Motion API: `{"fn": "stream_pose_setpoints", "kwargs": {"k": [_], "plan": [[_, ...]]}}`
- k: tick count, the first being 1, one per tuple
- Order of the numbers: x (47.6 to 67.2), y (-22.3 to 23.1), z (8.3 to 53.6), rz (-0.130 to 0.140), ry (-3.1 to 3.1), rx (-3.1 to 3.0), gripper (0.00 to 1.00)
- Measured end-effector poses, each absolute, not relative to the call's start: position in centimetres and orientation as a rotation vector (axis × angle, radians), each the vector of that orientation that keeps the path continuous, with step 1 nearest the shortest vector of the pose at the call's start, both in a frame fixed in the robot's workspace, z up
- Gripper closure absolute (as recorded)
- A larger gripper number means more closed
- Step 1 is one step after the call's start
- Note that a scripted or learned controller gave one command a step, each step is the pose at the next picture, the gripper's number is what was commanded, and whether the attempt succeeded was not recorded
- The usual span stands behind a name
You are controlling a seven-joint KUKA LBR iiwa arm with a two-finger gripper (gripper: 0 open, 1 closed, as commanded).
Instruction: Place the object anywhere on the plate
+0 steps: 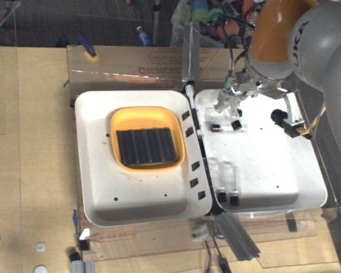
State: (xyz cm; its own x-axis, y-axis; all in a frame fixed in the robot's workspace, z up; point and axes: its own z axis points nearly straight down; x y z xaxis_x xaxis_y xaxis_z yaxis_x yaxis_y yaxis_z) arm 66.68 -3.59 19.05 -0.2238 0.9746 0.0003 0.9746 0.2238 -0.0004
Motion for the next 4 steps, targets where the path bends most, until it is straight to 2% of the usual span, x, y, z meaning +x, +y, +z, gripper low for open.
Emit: {"fn": "stream_pose_setpoints", "kwargs": {"k": [1,2,3,4], "plan": [[66.7,-1.6,18.5,0.001,-2.599,-1.762,1.0],[66.7,-1.6,18.5,0.0,-2.599,-1.763,0.0],[66.7,-5.6,20.1,-0.002,-2.609,-1.757,0.0],[66.8,-5.8,21.7,-0.004,-2.735,-1.557,0.0]]}}
